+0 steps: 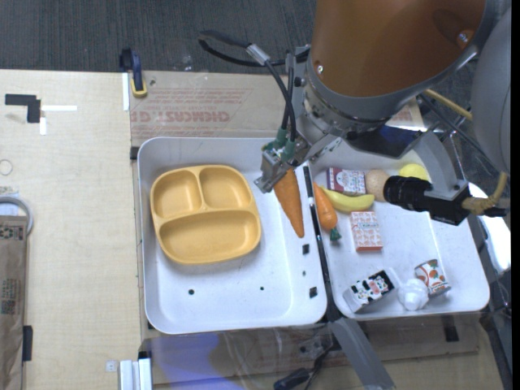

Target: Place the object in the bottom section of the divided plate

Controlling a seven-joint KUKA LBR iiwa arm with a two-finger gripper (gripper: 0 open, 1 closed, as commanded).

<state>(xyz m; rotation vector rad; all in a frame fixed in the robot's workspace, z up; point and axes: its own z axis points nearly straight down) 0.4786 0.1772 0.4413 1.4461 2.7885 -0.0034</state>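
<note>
End effector (276, 169) grips one carrot (289, 203) beside one divided plate (206, 214)

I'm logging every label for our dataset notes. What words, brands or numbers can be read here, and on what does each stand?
Cardboard sheet behind the bins: red print, seen upside down, too blurred to read with certainty.
Red and white carton: print too small.
Black and white carton: print too small.
Brown paper bag at the left edge: dark print, unreadable.

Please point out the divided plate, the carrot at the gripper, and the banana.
divided plate (208, 236): camera view, floor of its bottom section.
carrot (291, 201): camera view, middle of its body.
banana (354, 203): camera view, its middle.
</note>
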